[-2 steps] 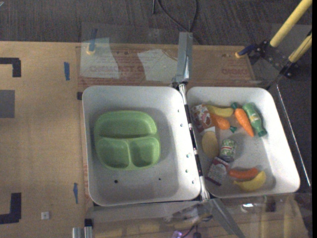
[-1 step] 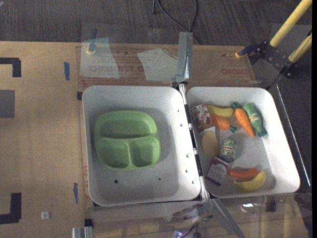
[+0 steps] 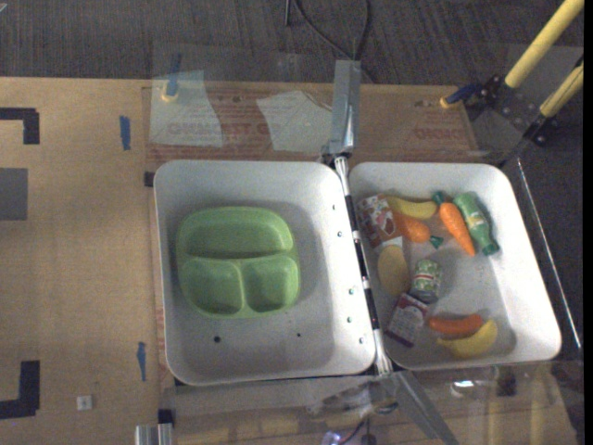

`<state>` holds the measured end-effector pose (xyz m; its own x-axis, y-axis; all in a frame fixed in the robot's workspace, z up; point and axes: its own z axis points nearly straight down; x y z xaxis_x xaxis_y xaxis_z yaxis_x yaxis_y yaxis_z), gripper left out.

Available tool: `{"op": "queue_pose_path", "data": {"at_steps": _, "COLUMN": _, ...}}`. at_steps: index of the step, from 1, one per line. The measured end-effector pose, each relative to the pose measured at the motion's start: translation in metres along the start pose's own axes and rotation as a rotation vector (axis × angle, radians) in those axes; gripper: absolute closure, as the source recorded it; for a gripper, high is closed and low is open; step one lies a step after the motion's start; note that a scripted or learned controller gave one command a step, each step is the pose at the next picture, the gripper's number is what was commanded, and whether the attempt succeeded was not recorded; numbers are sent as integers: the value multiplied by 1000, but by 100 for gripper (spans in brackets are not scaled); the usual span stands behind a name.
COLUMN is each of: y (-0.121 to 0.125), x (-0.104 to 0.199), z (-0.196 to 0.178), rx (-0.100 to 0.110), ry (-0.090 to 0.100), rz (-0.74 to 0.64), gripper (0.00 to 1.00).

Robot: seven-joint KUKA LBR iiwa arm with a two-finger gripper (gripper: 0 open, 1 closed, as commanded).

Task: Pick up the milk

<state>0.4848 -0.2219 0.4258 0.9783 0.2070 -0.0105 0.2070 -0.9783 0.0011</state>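
Two small cartons lie in the right bin [image 3: 528, 286]; the print is too small to tell which is the milk. A red and white carton [image 3: 375, 219] lies near the bin's far left corner, against the left wall. A dark red and white carton [image 3: 408, 318] lies near the front left, tipped on its side, touching a green and white can [image 3: 426, 279] behind it.
Around the cartons lie a carrot [image 3: 454, 228], a green bottle [image 3: 476, 222], a pale yellow slice [image 3: 393, 269], an orange pepper [image 3: 456, 324] and a banana [image 3: 473, 339]. The left bin [image 3: 176, 341] holds a green divided plate [image 3: 239, 260]. Yellow-handled tools [image 3: 547, 35] stand at the far right.
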Motion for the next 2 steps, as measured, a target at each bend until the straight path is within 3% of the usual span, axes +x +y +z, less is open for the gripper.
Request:
{"op": "queue_pose_path", "data": {"at_steps": 1, "y": 1, "x": 2, "z": -8, "rx": -2, "ry": -4, "rz": -2, "gripper": 100}}
{"op": "queue_pose_path", "data": {"at_steps": 2, "y": 0, "x": 3, "z": -8, "rx": -2, "ry": -5, "rz": -4, "gripper": 0}}
